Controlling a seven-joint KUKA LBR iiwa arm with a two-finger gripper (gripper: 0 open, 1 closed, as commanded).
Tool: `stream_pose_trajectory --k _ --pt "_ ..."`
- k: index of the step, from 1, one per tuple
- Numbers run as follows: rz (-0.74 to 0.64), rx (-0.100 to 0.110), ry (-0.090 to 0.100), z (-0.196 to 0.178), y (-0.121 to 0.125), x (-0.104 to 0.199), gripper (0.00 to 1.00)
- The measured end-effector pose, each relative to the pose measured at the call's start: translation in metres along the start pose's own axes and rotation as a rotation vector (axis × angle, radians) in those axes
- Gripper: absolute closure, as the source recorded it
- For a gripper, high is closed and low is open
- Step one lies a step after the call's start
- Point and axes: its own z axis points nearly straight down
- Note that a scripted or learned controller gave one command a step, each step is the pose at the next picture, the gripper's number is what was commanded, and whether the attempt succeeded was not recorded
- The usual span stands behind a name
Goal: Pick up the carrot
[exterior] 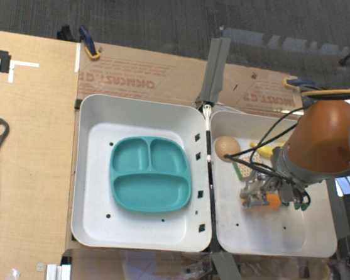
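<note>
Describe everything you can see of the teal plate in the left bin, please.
The teal plate looks like smooth plastic, a rounded rectangle with three compartments: two small ones at the far side, one wide one nearer the camera. It lies flat, slightly turned, about in the middle of the left bin. Its compartments hold nothing. It touches only the bin floor.

The flat brown cardboard sheet (146,77) behind the bins carried red printed lettering, upside down and unreadable.
</note>
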Motion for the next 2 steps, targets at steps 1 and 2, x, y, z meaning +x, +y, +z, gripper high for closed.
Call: stream_pose_trajectory --k 1,2 --pt "-0.019 0.0 0.002 -0.135 -0.008 -0.006 1.0" --pt "0.124 0.002 0.002 -0.196 -0.066 0.031 1.0"
